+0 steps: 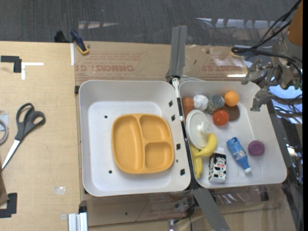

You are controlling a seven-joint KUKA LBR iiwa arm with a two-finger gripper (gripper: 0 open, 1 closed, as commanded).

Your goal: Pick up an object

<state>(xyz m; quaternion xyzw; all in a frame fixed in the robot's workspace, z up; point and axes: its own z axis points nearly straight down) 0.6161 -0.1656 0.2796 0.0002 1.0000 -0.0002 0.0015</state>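
Gripper [260, 88] hangs at right bin's [276, 143] far right edge, fingers apart, holding nothing; orange ball [231, 98], nearest pick, sits just left of it, among the clutter.

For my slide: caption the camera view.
Gripper hovers above the toy-filled right bin; a yellow tray sits in the left.
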